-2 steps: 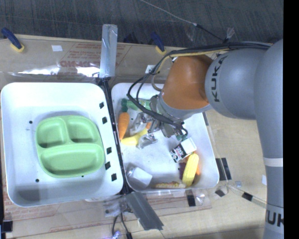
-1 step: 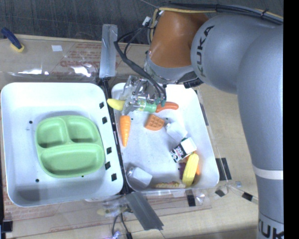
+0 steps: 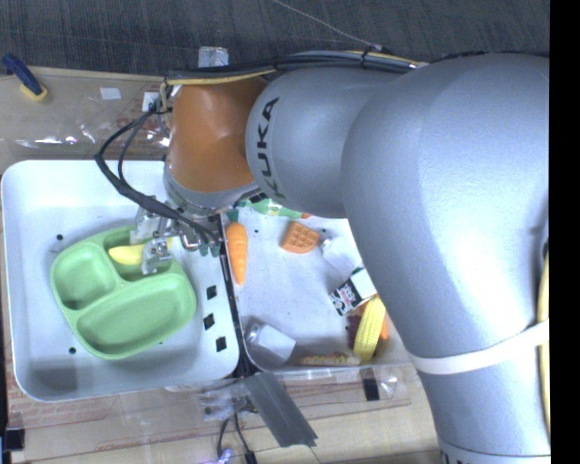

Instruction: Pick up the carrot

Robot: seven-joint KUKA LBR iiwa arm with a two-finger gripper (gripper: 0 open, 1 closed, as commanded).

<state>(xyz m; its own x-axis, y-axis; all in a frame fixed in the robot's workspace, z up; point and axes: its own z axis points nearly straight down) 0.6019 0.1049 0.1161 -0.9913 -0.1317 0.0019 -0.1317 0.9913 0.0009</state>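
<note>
The orange carrot (image 3: 237,251) lies in the right bin (image 3: 300,278), lengthwise against the divider between the two bins. My gripper (image 3: 156,247) hangs over the left bin (image 3: 29,259), to the carrot's left. It sits above the upper right compartment of a green divided plate (image 3: 126,307), beside a yellow piece (image 3: 126,255). The carrot is apart from the gripper, and the arm's orange band and grey body cover much of the right bin.
The right bin also holds an orange ridged piece (image 3: 300,238), a yellow corn cob (image 3: 369,325), a small black and white box (image 3: 346,298) and a pale grey block (image 3: 269,340). A black cable (image 3: 116,177) loops over the left bin.
</note>
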